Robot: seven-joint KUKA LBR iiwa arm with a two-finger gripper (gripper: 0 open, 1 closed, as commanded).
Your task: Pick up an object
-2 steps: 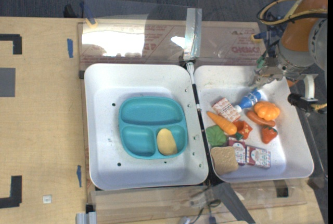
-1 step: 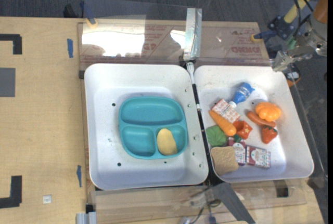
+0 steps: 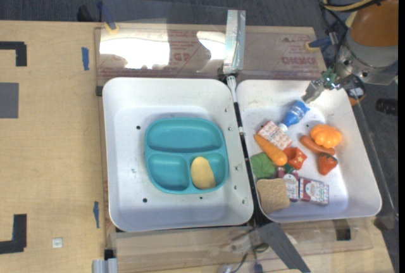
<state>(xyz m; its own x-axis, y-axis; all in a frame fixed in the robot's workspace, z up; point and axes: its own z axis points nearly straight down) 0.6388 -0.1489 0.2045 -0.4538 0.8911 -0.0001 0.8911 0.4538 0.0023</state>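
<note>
On the left, the left bin [image 3: 120,158] holds one teal divided plate [image 3: 183,142] with a single yellow potato-shaped piece [image 3: 202,173] in its lower right compartment. Behind both bins, a brown board [image 3: 278,53] carries reddish print too faint to read.

The right bin [image 3: 361,164] holds a cluster of toy foods: one small carton [image 3: 274,133] with red markings, one orange carrot [image 3: 271,149], one green leafy piece [image 3: 263,166], one slice of brown bread [image 3: 273,194], one flat red-and-white box [image 3: 308,190] whose label is too small to make out, two red peppers [image 3: 327,164], one orange pumpkin-like piece [image 3: 326,136], and one blue bottle [image 3: 293,113] with a white cap.

The arm comes in from the upper right, tilted down and leftward. The gripper [image 3: 314,90] hangs over the right bin's far edge, just above the bottle; whether its tips are apart or together cannot be told.
</note>
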